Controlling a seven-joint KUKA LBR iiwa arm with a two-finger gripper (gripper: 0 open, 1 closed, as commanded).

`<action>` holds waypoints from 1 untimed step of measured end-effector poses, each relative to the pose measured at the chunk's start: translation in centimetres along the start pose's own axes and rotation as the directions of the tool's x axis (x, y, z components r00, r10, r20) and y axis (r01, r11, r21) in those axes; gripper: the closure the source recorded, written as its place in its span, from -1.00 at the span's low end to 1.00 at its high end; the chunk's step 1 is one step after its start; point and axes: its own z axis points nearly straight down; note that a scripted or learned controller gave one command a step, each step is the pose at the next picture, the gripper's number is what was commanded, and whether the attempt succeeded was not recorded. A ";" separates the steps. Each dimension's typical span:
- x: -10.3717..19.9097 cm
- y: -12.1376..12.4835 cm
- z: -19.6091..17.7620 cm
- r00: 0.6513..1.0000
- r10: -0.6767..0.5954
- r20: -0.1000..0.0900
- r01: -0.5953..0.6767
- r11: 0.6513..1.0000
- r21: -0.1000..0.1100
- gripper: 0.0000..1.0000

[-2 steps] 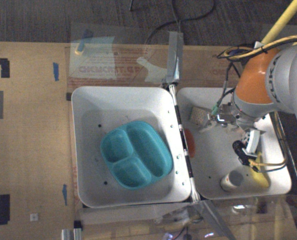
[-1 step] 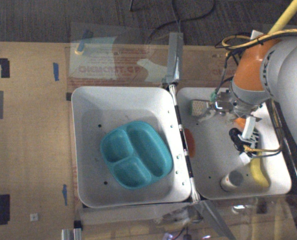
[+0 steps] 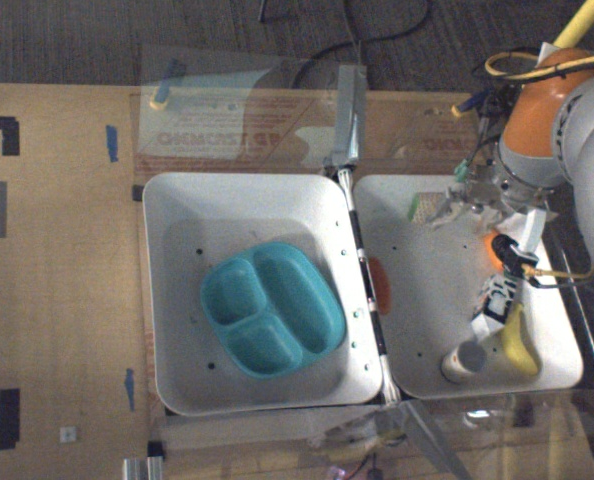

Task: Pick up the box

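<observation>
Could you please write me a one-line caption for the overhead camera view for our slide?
KUKA arm reaching over the right bin, with a teal divided tray lying in the left bin.

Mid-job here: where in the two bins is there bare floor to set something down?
Right bin: bare floor in the middle, between the orange thing at the divider and the right-side clutter. The banana and cup crowd its near right corner; the gripper hangs over its far end. Left bin: the teal tray leaves bare margins.
</observation>
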 end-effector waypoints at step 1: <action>0.9 -0.1 -2.1 0.999 0.043 0.009 -0.043 0.999 -0.017 -1.00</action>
